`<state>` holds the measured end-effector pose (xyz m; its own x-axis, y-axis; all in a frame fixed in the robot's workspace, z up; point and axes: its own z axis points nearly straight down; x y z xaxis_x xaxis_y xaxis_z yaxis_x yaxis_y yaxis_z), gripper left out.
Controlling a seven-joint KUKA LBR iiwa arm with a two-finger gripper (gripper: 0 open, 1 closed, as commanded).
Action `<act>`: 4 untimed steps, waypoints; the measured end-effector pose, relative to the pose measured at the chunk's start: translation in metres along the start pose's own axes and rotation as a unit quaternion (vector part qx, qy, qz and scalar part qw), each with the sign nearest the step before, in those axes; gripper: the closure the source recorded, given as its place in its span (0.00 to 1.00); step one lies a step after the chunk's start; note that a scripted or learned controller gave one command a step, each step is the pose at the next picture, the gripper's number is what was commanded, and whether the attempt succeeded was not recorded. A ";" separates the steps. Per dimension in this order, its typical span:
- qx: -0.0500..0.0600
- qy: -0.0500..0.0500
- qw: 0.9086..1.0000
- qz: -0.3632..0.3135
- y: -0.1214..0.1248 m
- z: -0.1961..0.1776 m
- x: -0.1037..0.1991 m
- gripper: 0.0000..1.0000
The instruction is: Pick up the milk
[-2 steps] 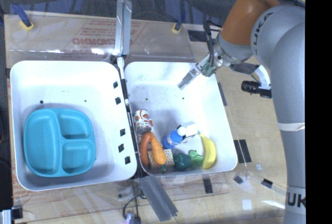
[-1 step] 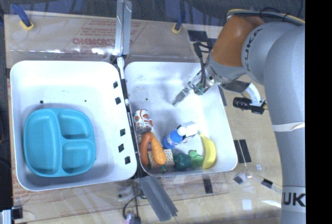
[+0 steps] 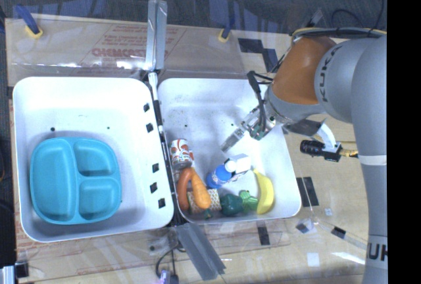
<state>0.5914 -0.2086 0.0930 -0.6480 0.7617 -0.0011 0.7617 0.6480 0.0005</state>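
Tray [image 3: 75,179] in left bin [image 3: 39,95] | milk [image 3: 230,169], banana [image 3: 265,192] right bin [image 3: 197,95] | pincer [image 3: 238,137] state unclear

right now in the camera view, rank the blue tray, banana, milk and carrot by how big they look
1. blue tray, by far the largest
2. banana and carrot, too alike to rank
3. milk, a little smaller, though partly overlapped by its neighbours

Milk [image 3: 229,169] is crowded by banana [image 3: 264,192], carrot [image 3: 197,189] & can [image 3: 181,152]; approach from bin's [image 3: 197,95] bare upper half is left unblocked.
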 end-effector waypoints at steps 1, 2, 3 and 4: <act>-0.001 -0.001 1.000 -0.002 0.001 -0.011 -0.001 1.00; 0.000 0.000 1.000 -0.026 0.017 -0.085 0.045 1.00; 0.000 0.000 1.000 -0.012 0.050 -0.151 0.129 1.00; 0.001 0.001 0.998 -0.056 0.065 -0.128 0.193 1.00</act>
<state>0.5158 -0.0198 0.2204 -0.7291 0.6844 0.0010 0.6844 0.7291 -0.0012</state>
